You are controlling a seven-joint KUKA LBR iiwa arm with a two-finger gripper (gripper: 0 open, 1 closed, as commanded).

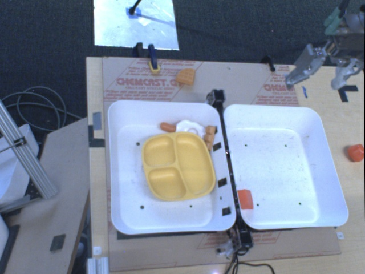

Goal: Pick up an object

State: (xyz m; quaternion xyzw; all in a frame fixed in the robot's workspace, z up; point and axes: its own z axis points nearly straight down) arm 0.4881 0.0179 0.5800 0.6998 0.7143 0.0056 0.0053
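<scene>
Your claw (323, 68) hangs over the table's far right corner, outside both bins, and appears spread open with nothing between the fingers. The nearest pickable thing, an orange block (245, 198), lies in the right bin (331, 210) by its near left corner, well apart from the claw, toward you and leftward. Small pieces are partly hidden behind the yellow divided tray (178, 165) in the left bin (122, 210).

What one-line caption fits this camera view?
Gripper hovers beyond the right bin; yellow divided plate fills the left bin.
</scene>
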